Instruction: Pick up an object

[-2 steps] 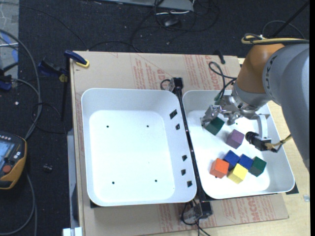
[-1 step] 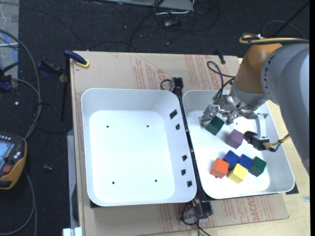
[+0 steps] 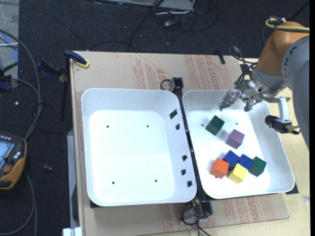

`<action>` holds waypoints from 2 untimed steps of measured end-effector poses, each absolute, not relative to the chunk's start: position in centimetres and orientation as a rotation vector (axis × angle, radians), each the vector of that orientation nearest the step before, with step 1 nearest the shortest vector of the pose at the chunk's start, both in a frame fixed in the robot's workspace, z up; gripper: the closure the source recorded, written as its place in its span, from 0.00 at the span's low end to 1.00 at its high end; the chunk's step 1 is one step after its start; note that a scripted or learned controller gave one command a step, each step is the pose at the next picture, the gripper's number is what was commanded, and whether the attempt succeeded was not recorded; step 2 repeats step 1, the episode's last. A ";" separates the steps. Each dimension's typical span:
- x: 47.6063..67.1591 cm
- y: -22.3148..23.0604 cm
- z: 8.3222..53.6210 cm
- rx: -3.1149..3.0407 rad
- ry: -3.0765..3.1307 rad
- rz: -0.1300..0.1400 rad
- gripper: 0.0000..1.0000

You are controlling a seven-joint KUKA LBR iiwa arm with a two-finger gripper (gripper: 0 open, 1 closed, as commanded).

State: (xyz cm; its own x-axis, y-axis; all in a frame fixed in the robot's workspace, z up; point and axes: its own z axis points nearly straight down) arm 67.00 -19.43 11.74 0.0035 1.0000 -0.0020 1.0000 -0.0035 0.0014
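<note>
Camera view looks down on a cardboard-covered surface (image 3: 128, 65) bearing two white bins. From the right, the grey arm (image 3: 283, 53) with its orange band reaches over the far edge of the right bin (image 3: 275, 146), its end effector (image 3: 239, 101) spread wide and grasping nothing, fingers splayed above the bin's back wall. Inside that bin, a dark green block (image 3: 214, 125) lies just below the end effector, apart from it, with a purple block (image 3: 235, 138) near it. Closer to the front sit an orange block (image 3: 219, 168), two blue blocks (image 3: 238, 159), a yellow block (image 3: 239, 173) and another green block (image 3: 257, 165), clustered touching. The left bin (image 3: 93, 146) lies alongside.
</note>
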 end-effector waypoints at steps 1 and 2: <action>64.4 -13.9 8.7 2.220 2.226 0.000 0.00; 64.4 -13.9 8.7 2.220 2.226 0.000 0.00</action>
